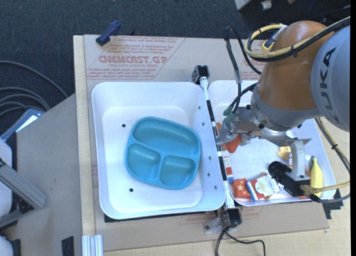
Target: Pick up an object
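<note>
Against the left wall of the right-hand shallow white bin [253,160], the gripper [229,130], its opening impossible to judge, hangs close by a small red-orange object [232,144]; best centre squarely, avoiding the wall

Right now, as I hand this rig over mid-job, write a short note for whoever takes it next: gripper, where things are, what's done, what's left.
Gripper: low in the right bin, by its left wall; the wrist hides whether it holds anything.
Things: orange-red object right at the gripper; red, white and blue packet near that bin's front edge; blue divided plate in the left bin.
Done: arm is down at the orange-red object.
Left: no object is seen lifted; confirm a grasp, then raise.
</note>
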Robot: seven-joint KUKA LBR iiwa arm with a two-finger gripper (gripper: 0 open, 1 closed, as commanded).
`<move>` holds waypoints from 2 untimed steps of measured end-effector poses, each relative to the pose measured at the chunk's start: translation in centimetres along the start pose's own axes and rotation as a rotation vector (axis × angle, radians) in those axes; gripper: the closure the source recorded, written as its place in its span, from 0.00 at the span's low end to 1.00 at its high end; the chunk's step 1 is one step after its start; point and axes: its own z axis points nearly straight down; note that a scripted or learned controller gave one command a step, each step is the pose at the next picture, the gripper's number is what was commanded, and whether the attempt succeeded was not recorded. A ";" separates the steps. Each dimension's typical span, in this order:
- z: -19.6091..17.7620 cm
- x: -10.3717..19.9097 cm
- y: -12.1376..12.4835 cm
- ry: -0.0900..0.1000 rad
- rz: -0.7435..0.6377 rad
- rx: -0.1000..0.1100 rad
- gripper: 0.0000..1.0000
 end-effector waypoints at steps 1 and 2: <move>-0.1 -0.7 0.0 0.000 0.001 0.001 1.00; 0.1 1.2 0.0 0.000 0.000 0.002 1.00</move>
